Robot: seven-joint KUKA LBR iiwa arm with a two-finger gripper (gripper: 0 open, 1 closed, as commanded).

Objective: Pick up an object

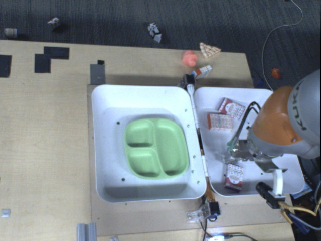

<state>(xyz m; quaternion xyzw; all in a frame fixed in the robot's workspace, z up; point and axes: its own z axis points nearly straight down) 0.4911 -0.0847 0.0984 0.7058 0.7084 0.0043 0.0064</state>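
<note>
My gripper [235,153] hangs low over the right bin [214,149], reaching in from the right under the orange wrist band. Just in front of it, near the bin's front wall, lies a small red and white packet [234,176], which looks to be resting on the bin floor. Two more red and white packets lie at the back of that bin, one [231,106] behind the other [217,120]. The wrist hides the gripper's tips.
The left bin [100,134] holds a green divided plate [155,147]. Behind the bins on the bench lie a pink ball [189,58], a toy pizza slice [209,49] and a small tube [202,72].
</note>
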